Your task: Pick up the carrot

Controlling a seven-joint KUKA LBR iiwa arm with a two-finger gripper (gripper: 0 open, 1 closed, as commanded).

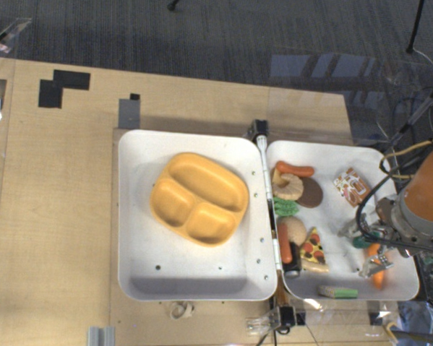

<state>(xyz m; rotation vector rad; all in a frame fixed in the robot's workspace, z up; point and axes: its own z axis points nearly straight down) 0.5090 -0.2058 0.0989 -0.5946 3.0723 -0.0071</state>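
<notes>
The carrot (pixel 373 250) lies in the right bin (pixel 362 156) near its right wall. It is orange with a green leafy end (pixel 360 242), and its orange tip (pixel 379 280) points toward the front. My gripper (pixel 367 249) is low over it, coming in from the right under the arm's orange band (pixel 427 188). One metal finger (pixel 377 266) stands on the carrot's front side and the other on its back-left side. The fingers are apart, the gripper is open, and the carrot's middle shows between them. The wrist hides part of the carrot.
The right bin also holds a sausage (pixel 295 168), a doughnut (pixel 288 185), a brown disc (pixel 311 194), a snack packet (pixel 351 185), a pizza slice (pixel 314 249) and a green pod (pixel 338 291). A yellow divided plate (pixel 199 197) sits in the left bin (pixel 134 222).
</notes>
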